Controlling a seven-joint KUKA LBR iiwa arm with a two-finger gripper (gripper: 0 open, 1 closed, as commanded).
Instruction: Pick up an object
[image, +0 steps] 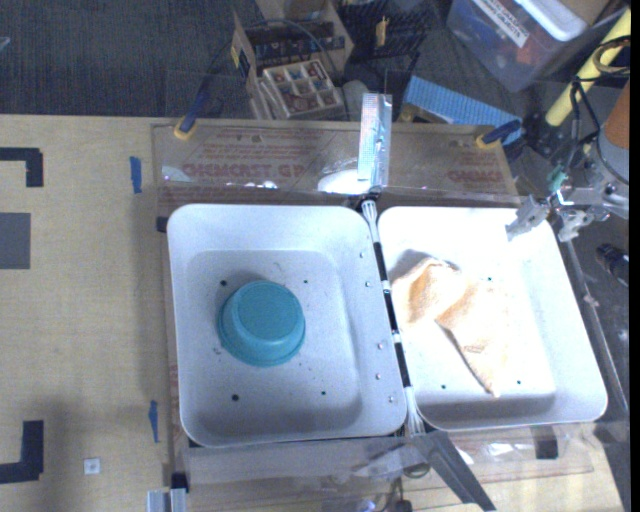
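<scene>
I see a teal bowl (262, 321) upside down in the left bin (190, 240) and an orange cloth (455, 305) in the right bin (570, 320). Gripper (540, 213) hangs over the right bin's far right corner, fingers spread, holding nothing. Wooden bench (80, 330) beneath; cluttered crates beyond.

Teal bowl (262, 321): smooth plastic; orange cloth (462, 312): soft, matt, crumpled.

A teal bowl (262, 321) is sitting upside down in the left bin (195, 240). An orange cloth (460, 315) is lying crumpled in the right bin (570, 330). The hand (545, 215) is hovering over that bin's far right corner, well apart from the cloth, holding nothing.
</scene>
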